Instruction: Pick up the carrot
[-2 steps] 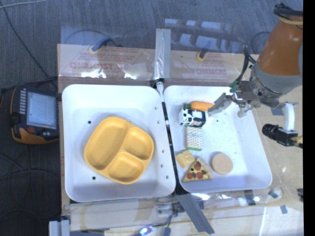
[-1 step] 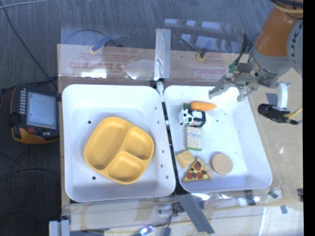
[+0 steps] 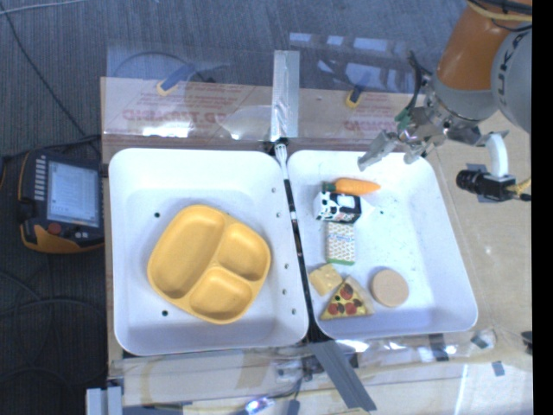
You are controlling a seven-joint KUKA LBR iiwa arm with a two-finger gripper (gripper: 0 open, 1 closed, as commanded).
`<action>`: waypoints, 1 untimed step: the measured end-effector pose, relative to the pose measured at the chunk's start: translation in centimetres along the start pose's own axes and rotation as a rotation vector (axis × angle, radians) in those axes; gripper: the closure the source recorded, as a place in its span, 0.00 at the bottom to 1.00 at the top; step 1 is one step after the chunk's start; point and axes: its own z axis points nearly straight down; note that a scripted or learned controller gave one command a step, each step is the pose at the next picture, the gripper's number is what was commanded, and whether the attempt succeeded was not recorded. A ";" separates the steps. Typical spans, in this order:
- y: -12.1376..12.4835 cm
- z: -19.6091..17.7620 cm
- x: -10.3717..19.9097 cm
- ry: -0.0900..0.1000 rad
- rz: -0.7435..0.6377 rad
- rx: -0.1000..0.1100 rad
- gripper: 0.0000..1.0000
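Far left, off the bench, you've got a handheld control screen (image 3: 59,200) with an orange-edged case lying on the dark floor. Next is the left bin (image 3: 130,180), and in it one yellow divided plate (image 3: 210,262) with three compartments, sitting a bit toward the near side and tilted on the diagonal.

Cross the middle rim into the right bin (image 3: 419,232); you'll see everything there crowds its left half. Front left corner: a pale yellow cheese wedge (image 3: 326,278), and touching it on the right a pizza slice (image 3: 347,300) with red spots. Behind those is a small rectangular block (image 3: 341,245) with a green dotted pattern, standing lengthwise. Behind that is a black-and-white cow toy (image 3: 338,206).

Your target, the carrot (image 3: 356,186), lies flat at the far end of the right bin, just behind the cow toy and touching or nearly touching it, orange body pointing right, green end to the left. A round tan disc (image 3: 390,287) sits near the front, just right of the pizza slice.

The gripper (image 3: 396,154) hangs over the far rim of the right bin, a little right of and behind the carrot, apart from it. Its fingers (image 3: 373,157) look spread, nothing between them. The arm (image 3: 473,46) with its orange band comes in from the upper right.
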 end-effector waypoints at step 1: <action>0.3 2.1 -0.6 0.001 -0.288 -0.001 0.00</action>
